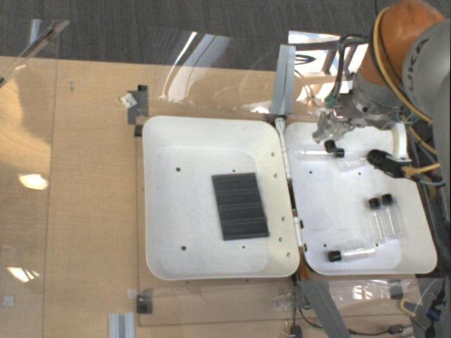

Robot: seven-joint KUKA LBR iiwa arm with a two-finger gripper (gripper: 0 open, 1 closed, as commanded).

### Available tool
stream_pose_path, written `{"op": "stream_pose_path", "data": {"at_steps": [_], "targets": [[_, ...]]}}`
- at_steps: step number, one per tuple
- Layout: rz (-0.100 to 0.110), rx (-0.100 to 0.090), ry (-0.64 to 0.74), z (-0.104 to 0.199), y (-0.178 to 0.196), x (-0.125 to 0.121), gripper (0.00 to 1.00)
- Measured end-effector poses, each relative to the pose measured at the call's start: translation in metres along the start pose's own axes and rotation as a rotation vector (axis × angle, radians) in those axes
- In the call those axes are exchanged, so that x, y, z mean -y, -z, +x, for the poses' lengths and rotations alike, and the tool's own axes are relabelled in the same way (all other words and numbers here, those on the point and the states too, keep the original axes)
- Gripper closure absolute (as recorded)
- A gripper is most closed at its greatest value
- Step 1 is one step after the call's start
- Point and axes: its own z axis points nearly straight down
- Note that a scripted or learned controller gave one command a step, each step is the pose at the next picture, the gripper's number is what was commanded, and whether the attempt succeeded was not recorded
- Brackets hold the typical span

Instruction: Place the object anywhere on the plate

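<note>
A dark grey ribbed plate point(240, 205) lies flat in the middle of the left bin point(169, 245). Several clear tubes with black caps lie in the right bin point(416, 259): a pair point(385, 215) at the right, one point(350, 253) near the front edge, and one point(333, 147) at the back left. My gripper point(327, 128) hangs low over the back left corner of the right bin, just above that last tube. I see nothing clearly held in it.
The ridge where the two bins meet point(289, 189) runs between the plate and the tubes. The grey arm with its orange band point(409, 20) and its cables fill the back right. A grey upright post point(284, 79) stands behind the bins.
</note>
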Motion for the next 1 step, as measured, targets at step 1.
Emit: {"op": "stream_pose_path", "data": {"at_steps": [1], "targets": [[0.001, -0.002, -0.176, 0.0704, -0.0112, 0.0362, 1.00]]}}
